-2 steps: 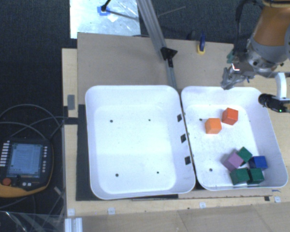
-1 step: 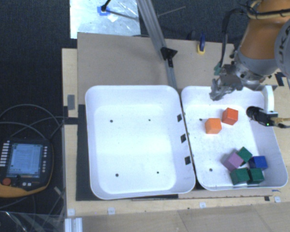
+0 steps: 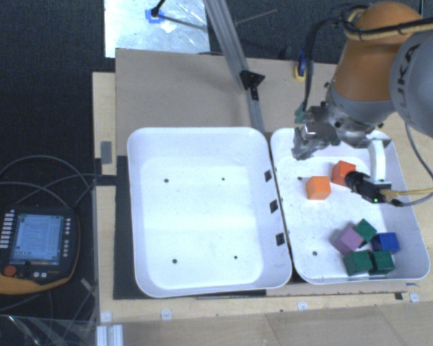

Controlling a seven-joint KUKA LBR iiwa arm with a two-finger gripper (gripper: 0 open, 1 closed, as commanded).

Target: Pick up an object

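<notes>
Hovering up-left of the orange cube [image 3: 318, 187], the pincer [image 3: 304, 150] grips nothing visible; its opening I cannot tell. Best to centre over that cube before descending.

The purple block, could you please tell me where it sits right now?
In the camera view, the purple block lies in the right bin, toward its near right corner, touching the green blocks beside it and just left of the blue block.
</notes>
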